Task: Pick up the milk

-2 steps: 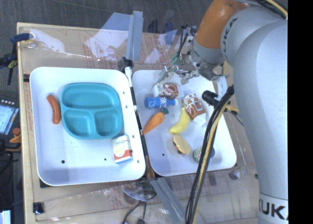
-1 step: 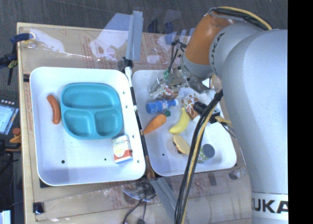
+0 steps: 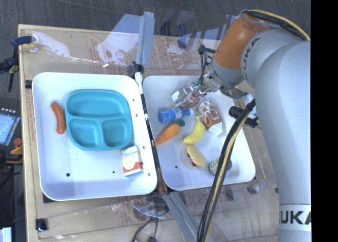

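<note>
A small white carton with a red-orange base, which I take for the milk [image 3: 131, 160], lies in the left bin [image 3: 47, 177] near its front right corner, just in front of the blue tray. My gripper [image 3: 186, 96] is in the far part of the right bin [image 3: 244, 175], just above the blue bottle [image 3: 172, 114] and left of a brown-and-white packet [image 3: 209, 115]. It is well apart from the carton, and nothing shows between its fingers.
A blue divided tray [image 3: 100, 118] and a sausage [image 3: 58, 117] sit in the left bin. The right bin also holds a carrot [image 3: 168, 133], a banana [image 3: 195, 133], a bun [image 3: 196, 156] and a green item [image 3: 213, 168]. The arm's cable [image 3: 222, 156] crosses that bin.
</note>
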